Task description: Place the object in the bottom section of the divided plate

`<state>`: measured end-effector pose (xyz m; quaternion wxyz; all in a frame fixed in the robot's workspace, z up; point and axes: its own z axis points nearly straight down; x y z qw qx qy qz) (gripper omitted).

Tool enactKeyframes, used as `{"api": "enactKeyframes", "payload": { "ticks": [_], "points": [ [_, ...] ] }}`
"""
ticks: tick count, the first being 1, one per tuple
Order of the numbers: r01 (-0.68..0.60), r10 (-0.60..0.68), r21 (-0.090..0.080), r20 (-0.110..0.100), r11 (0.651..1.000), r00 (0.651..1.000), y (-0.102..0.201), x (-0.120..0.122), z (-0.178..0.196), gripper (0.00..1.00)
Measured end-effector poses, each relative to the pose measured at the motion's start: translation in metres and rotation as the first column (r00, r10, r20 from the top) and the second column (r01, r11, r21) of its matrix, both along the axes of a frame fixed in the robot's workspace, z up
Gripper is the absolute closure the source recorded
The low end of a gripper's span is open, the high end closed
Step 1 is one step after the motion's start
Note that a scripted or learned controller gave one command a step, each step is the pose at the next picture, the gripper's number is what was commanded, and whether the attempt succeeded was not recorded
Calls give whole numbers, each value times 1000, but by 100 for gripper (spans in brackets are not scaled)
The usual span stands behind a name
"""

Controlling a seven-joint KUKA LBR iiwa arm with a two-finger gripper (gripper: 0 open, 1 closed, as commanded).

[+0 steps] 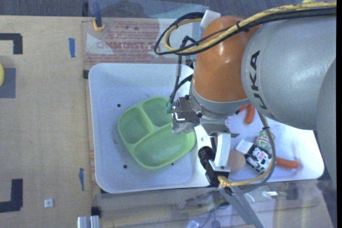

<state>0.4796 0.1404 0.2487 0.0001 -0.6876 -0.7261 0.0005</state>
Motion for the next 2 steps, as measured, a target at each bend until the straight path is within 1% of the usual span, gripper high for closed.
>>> {"api": "enactKeyframes", "payload": {
  "ticks": [1,2],
  "points": [
    [44,-44,0,-2,999,999,53,3,-131,100],
    [46,-46,-2,-1,999,999,51,4,-131,0]
  ]
}}
